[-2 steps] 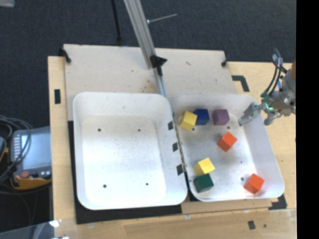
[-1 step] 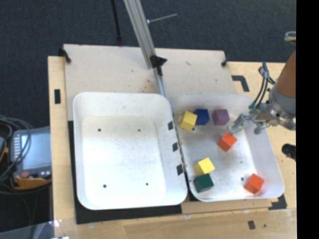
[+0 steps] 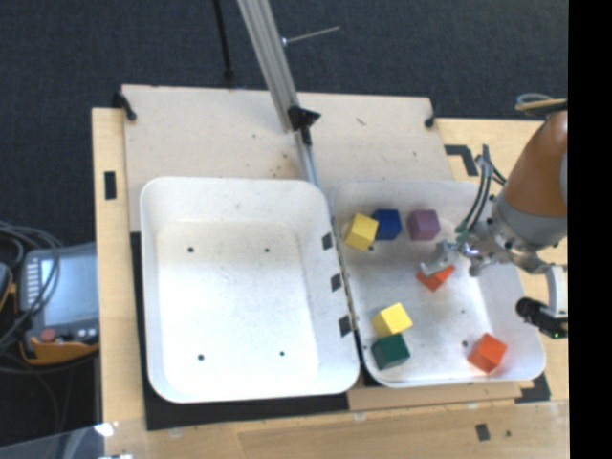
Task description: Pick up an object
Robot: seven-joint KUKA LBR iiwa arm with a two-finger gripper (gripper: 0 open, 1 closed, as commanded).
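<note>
- While the grey arm with the orange band is reaching in over the right-hand shallow white bin (image 3: pixel 378 390), its two-finger gripper (image 3: pixel 449 259) is hanging low above the bin floor, just beside a small orange-red block (image 3: pixel 435 276).
- Whether the gripper is holding that block I cannot tell: the block is lying just below and a little left of the gripper's tip, perhaps touching it, but it is too small and blurred to say it is sitting between the fingers, and the gap of the jaws is not readable either.
- The task is therefore looking, by my judgement, unfinished: the approach seems made, while a sure grasp and any lift are not yet showing.
- The orange-red block is appearing tilted, one corner pointing down and left away from the gripper; its long axis seems to be running on a diagonal from upper right to lower left, though the shape is too small to be certain.
- Other candidates are lying around the gripper:
  - a purple cube (image 3: pixel 424 224) up and slightly left, near;
  - a blue cube (image 3: pixel 387 223) and a yellow cube (image 3: pixel 361 231) farther left, touching each other;
  - a second yellow cube (image 3: pixel 392 318) with a dark green cube (image 3: pixel 390 351) just beneath it, down and left;
  - an orange cube (image 3: pixel 488 352) below, slightly right, well apart.
- The left-hand white bin (image 3: pixel 239 285) is lying well to the gripper's left.
</note>
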